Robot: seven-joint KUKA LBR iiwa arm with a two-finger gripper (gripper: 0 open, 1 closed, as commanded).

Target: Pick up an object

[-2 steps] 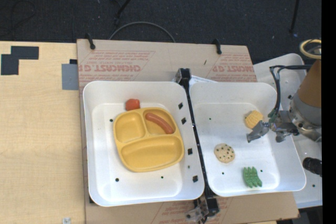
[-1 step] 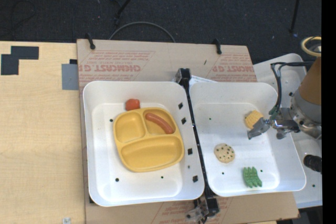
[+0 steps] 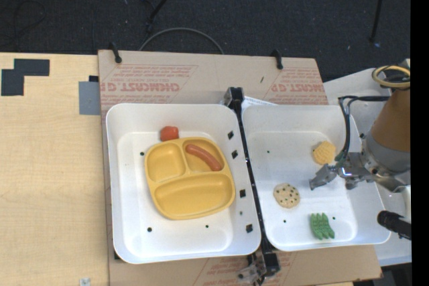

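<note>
While the arm is reaching in from the right edge of the camera view, its orange band is sitting high over the right bin's far right rim and the grey wrist below it is leaning leftward and downward into that bin. At the wrist's end the pincer is pointing left, low over the bin floor, with its dark tip lying between the yellow waffle-like piece above it and the chocolate-chip cookie below and to its left. Whether the pincer is wide or narrow cannot be told, since the tip is reading as one dark shape; nothing is showing between its parts, and it is appearing apart from both the yellow piece and the cookie. A green ridged item is lying near the right bin's front edge, well clear of the pincer. Across the divider, the left bin is carrying a yellow sectioned tray, sitting slightly askew, with a sausage resting in its upper right compartment. A small red item is sitting on the bin floor just beyond the tray's upper left corner, touching or nearly touching its rim. Both bins are resting side by side on a cardboard sheet on the surface.
</note>
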